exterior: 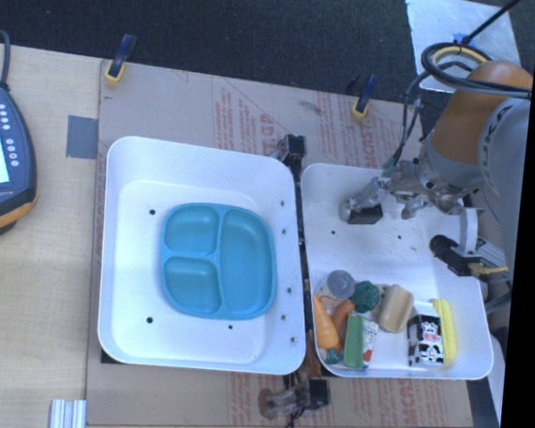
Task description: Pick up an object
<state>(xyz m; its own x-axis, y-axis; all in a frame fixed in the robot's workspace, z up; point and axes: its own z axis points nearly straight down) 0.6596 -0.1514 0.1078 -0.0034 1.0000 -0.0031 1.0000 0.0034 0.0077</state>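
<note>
The grey arm's tool (362, 210) hangs over the bare far half of the right shallow white bin (485, 305), near its left rim; whether it is apart or together cannot be told. Along that bin's near edge crowd an orange carrot (326, 325), a green block (355, 341), a tan cylinder (394, 308) and a yellow banana (446, 329). The left white bin (124, 242) holds 1 blue 3-compartment plastic plate (218, 260) on the wooden worktop (23, 307).

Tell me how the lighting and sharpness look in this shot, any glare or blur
Camera view: bright, even light; the two white bins look nearly washed out, with mild glare. The blue plate is fairly sharp; the small items in the right bin are soft and hard to identify. The gripper casts only a faint shadow.
</note>
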